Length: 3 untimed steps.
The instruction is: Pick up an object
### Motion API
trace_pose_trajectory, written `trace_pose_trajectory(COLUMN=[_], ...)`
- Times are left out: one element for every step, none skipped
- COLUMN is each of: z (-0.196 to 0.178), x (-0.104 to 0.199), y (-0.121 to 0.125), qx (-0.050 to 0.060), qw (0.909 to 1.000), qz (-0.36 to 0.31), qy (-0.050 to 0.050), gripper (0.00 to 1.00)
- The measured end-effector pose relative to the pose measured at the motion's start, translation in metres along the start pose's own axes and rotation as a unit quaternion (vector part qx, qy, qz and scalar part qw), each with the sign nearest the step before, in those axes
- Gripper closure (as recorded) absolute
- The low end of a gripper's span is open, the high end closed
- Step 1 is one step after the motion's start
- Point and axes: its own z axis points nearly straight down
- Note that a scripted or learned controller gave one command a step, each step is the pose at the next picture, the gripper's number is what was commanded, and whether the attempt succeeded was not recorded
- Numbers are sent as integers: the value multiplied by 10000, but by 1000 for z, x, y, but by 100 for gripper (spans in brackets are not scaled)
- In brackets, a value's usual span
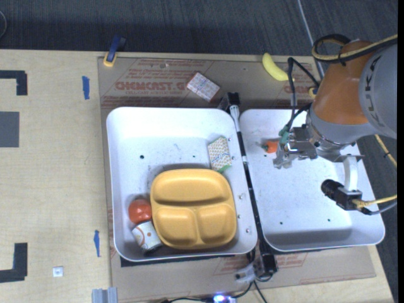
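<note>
- The grey arm with its orange band [338, 96] reached in from the right, above the far part of the right shallow white bin [303, 226].
- Its two-finger gripper [282, 158] hung low over that bin's far left area; whether it was open or closed could not be told from this angle.
- A small orange object [271, 146] lay in the right bin just beside the gripper, on its far left side.
- The left shallow white bin [126, 144] held a large yellow compartment tray [192, 207] of plastic, lying upside down toward the near side.
- A red-orange ball [139, 211] sat touching the tray's left edge, with a small white and orange cylinder [146, 235] just nearer.
- A patterned pale green packet [219, 153] rested far right in the left bin.
- A yellow banana-shaped item [274, 67] lay on the bench beyond the right bin.
</note>
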Motion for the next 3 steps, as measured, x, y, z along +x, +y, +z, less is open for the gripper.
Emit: trace_pose_trajectory(z=[0, 89, 78], x=[0, -46, -45], y=[0, 78, 79], qx=[1, -17, -34], qw=[10000, 10000, 10000], qz=[2, 9, -5], qy=[-2, -14, -21], gripper=[0, 0, 100])
